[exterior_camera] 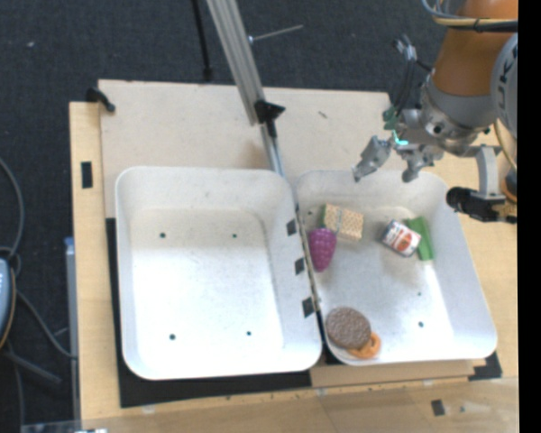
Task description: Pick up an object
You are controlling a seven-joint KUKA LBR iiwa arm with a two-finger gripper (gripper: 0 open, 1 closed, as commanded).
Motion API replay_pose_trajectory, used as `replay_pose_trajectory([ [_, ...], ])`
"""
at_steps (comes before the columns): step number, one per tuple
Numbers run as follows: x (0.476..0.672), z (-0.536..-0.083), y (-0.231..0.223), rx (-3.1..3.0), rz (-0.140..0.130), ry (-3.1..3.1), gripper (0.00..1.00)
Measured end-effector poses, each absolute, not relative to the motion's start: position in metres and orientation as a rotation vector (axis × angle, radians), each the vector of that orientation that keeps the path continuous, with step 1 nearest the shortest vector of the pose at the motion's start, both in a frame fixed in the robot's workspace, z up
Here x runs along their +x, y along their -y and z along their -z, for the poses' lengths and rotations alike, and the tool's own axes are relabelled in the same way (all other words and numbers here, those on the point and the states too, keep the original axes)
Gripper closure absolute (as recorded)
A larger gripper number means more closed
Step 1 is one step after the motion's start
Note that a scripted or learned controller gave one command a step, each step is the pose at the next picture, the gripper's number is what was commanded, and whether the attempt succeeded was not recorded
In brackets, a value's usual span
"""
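My gripper (pixel 389 166) hangs above the back edge of the right bin (pixel 451 305), its two fingers spread open with nothing between them. Below it in that bin lie a tan sponge-like block (pixel 343 222), a purple bunch of grapes (pixel 322 246) by the left wall, a small red and white can (pixel 400 238) resting against a green item (pixel 422 239), and a brown round cookie (pixel 347 327) sitting on an orange piece (pixel 370 346) at the front edge.
The left bin (pixel 207 278) lies beside the right one, sharing a divider with black clips. A slanted aluminium post (pixel 239 52) rises behind the bins. A black knob (pixel 464 201) juts over the right bin's right rim.
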State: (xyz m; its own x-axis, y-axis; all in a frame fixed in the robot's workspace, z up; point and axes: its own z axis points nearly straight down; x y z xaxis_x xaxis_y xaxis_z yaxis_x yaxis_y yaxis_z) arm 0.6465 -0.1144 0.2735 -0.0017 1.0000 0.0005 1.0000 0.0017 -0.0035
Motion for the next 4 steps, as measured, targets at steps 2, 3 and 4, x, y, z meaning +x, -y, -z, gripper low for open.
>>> replay_pose_trajectory([
  [2, 0.650, -0.234, 0.116, -2.221, -0.006, 2.221, 0.00],
  [3, 0.655, -0.174, 0.122, -2.224, -0.008, 2.217, 0.00],
  [4, 0.648, -0.112, 0.124, -2.224, -0.008, 2.216, 0.00],
])
